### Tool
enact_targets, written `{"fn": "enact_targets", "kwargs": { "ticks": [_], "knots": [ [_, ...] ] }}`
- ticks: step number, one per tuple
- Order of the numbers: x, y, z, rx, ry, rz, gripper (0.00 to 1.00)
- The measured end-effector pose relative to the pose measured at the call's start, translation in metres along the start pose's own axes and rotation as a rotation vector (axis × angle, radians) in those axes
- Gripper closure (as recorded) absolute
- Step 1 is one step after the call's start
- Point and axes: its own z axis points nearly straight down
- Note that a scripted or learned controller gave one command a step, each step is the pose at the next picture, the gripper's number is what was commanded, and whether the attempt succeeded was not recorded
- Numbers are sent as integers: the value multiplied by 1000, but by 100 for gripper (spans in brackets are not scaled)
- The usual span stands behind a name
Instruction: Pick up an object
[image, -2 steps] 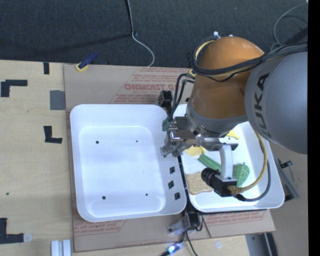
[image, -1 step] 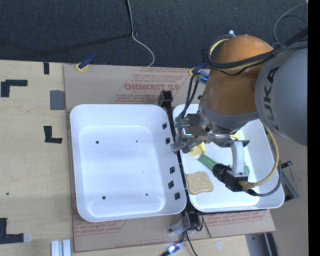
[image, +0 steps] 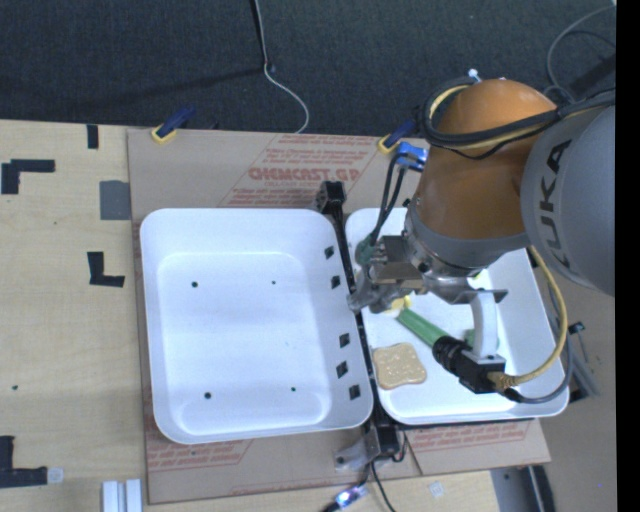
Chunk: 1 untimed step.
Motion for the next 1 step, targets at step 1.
{"fn": "enact_targets", "kwargs": {
  "ticks": [1],
  "knots": [
    [-54,1,-76,-10,-1,4,100]
  ]
}}
